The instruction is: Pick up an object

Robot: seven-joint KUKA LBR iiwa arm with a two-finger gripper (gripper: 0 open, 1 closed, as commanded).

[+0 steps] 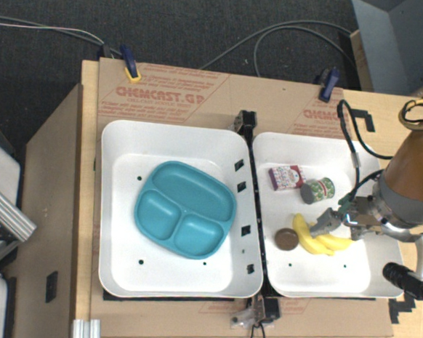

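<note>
The arm (415, 173) reaches in from the right over the right bin (319, 279), and its end effector (329, 223) hangs low just above the yellow banana (321, 242). One grey finger (324, 223) shows, slanting down toward the upper side of the banana; whether it touches the fruit cannot be told. How far the end effector is parted cannot be made out, since the wrist hides much of it, and nothing is seen clamped in it. The banana lies on the bin floor, with a brown round piece (287, 239) touching its left end. Farther back in the same bin rest a small purple-and-white carton (284, 178) and a can with a green label (318, 190) just beside it. In the left bin (116, 266) lies a teal divided plate (185, 209).
</note>
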